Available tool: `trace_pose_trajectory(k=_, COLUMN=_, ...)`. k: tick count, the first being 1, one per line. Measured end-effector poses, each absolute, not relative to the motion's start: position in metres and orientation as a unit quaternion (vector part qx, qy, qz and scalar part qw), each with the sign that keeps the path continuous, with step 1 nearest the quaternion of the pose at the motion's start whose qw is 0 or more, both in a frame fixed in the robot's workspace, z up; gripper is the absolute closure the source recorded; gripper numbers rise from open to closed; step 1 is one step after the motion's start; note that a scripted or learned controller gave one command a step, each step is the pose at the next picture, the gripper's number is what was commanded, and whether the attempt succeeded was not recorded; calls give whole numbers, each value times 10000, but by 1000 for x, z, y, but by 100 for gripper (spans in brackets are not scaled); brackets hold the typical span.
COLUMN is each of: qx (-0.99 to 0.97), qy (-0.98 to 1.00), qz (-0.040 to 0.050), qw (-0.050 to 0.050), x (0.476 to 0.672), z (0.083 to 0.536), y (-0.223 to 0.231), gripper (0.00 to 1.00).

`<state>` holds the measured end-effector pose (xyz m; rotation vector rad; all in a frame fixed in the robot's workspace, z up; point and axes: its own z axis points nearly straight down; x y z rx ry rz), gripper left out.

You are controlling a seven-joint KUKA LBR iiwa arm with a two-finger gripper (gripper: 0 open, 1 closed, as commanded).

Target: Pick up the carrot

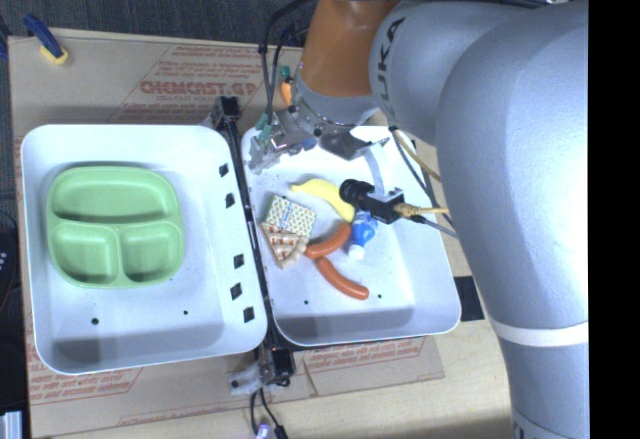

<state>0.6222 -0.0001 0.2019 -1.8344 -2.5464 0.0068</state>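
I see the carrot (pixel 342 279) lying in the right bin (pixel 430 302), lower centre — pickup not yet done. Jaws (pixel 262 147) upper centre — state unreadable.

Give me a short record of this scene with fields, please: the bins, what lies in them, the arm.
left bin: holds a green tray
right bin: banana, carrot, sausage, patterned sandwich piece, small blue-and-white item
arm: reaches in over the right bin's far end
gripper: near the far left corner of the right bin, apart from the carrot
carrot: lying free, not held
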Motion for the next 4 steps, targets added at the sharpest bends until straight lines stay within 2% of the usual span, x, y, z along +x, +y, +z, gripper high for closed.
trace_pose_trajectory(k=1, qx=-4077, qy=-9131, qz=7, qw=-2, x=620, z=251, y=-2, gripper=100)
trace_pose_trajectory(k=2, qx=-4065, qy=-9137, qz=13, qw=-6, x=621, z=262, y=-1, gripper=100)
trace_pose_trajectory(k=3, qx=-5281, qy=-8492, qz=14, qw=16, x=581, z=223, y=-28, gripper=100)
trace_pose_trajectory(k=4, qx=-6068, qy=-7949, qz=11, qw=5, x=647, z=211, y=-65, gripper=100)
